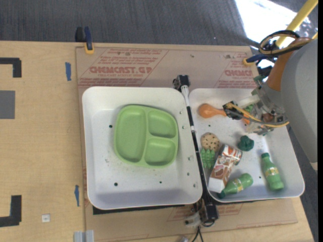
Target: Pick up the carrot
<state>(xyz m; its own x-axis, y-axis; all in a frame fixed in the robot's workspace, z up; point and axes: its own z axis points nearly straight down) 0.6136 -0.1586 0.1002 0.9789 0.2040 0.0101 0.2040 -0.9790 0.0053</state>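
Observation:
The carrot (208, 111) is orange with a rounded end. It lies at the back left of the right bin (295, 185), with its thin end pointing right. My gripper (259, 121) hangs low over the back right of that bin, to the right of the carrot and apart from its thick end. A dark green broccoli piece (246, 143) sits just in front of the gripper. Nothing shows between the gripper and the carrot's body.
The right bin also holds a cookie (209, 141), a leafy green piece (207, 158), a red and white carton (225, 168) and two green bottles (237, 184) (272, 172). In the left bin (96, 135) lies a green divided plate (146, 135).

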